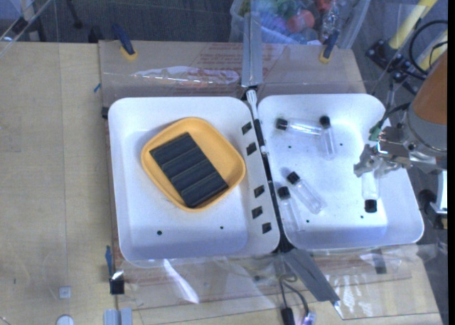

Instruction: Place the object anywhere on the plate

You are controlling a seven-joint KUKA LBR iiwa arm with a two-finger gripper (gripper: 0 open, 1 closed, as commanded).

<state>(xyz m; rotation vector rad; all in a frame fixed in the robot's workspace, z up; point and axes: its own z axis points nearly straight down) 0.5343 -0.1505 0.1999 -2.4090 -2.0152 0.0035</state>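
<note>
The fingers' state cannot be told; the gripper [370, 166] hovers at the right bin's [398, 227] right edge, above a vial [370, 193]. To grasp well, I'd centre over the vial, then carry it to the yellow plate [231, 154] in the left bin [128, 174].

No text, label, brand or number can be read anywhere. Faint reddish printing shows on the clear plastic sheet [213, 60] at upper centre of the frame, too blurred to make out.
</note>
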